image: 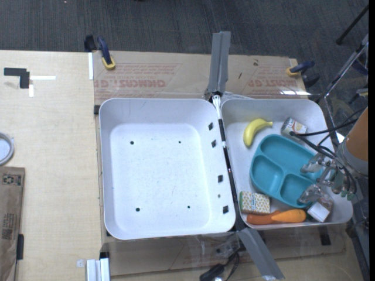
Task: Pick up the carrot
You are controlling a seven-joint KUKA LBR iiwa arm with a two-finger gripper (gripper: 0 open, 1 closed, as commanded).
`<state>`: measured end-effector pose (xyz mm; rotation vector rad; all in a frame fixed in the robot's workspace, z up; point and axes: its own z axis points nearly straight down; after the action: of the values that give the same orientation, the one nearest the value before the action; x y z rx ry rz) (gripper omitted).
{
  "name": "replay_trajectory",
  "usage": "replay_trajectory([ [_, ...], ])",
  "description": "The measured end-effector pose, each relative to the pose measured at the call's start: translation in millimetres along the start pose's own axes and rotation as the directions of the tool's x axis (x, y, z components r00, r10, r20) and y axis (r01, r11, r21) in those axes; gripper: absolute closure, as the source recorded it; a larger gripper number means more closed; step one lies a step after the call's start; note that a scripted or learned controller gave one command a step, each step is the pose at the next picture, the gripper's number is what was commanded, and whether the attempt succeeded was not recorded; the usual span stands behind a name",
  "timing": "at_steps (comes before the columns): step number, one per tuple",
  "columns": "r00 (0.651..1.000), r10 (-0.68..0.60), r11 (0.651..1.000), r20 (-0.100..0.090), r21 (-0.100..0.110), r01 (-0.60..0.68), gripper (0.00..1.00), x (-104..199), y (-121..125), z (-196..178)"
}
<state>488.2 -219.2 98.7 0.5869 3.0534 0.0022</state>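
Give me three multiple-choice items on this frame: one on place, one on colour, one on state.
1. Where does the carrot lie?
A. Along the near wall of the right bin
B. In the middle of the left bin
C. On the bench outside the bins

2. What colour is the divided tray?
A. Red
B. Teal blue
C. Yellow

3. How does the carrot stand relative to the gripper?
A. Lifted between its fingers
B. Lying in the bin, apart from the gripper
C. Hanging over the left bin

Answers:
1 A, it lies lengthwise against the right bin's near wall, beside the small printed box.
2 B, the tray is teal blue, next to the yellow banana.
3 B, the carrot rests on the bin floor while the gripper sits over the tray's right end.
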Motion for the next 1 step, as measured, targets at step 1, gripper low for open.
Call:
replay_trajectory([
  [1,0.972,-0.235,0.972,-0.019,-0.001,0.235,0.00,-1.2,74.6,4.4],
])
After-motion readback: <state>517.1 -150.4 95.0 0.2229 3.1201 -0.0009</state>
